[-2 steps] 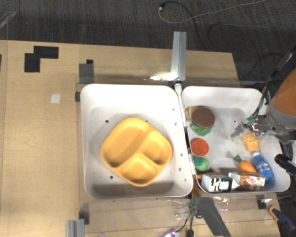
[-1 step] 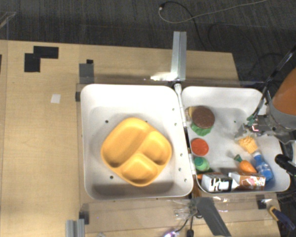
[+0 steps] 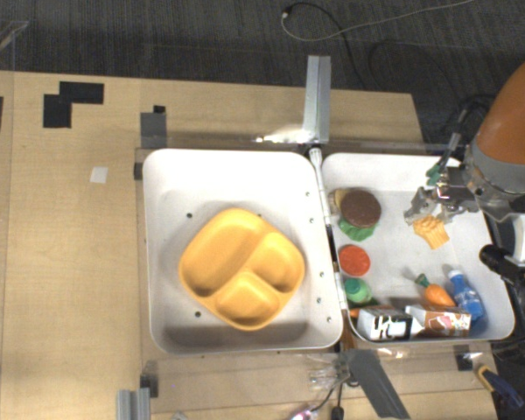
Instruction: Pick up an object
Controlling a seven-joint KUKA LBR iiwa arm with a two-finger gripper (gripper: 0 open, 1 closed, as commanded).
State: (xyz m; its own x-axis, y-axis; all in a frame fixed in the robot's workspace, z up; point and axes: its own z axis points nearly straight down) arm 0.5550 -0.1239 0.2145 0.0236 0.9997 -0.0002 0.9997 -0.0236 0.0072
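Item: yellow waffle-like toy piece (image 3: 432,231), in the right bin (image 3: 394,261), taken as the landmark. The piece is judged light, stiff and plastic, unlikely to deform; its flat shape suggests that hold is best taken across its 2 narrow edges. A small yellow-orange slab with a ridged or gridded face is seen, tilted, near the bin's far right wall.

Gripper (image 3: 424,206): placed just above and touching or nearly touching the piece; whether it is apart, together or clamped cannot be told, so no hold is recorded.

Other contents of the right bin: 1 brown round burger-like toy (image 3: 360,208) on a green piece at the far left; 1 red disc (image 3: 354,259) below it; 1 green round item (image 3: 356,289) nearer still; 1 carrot-like toy (image 3: 436,294) and 1 blue bottle (image 3: 465,296) at the near right; 1 flat packet (image 3: 411,323) along the near wall.

Left of the right bin: 1 left bin (image 3: 166,234) holding 1 yellow divided plate (image 3: 241,268)
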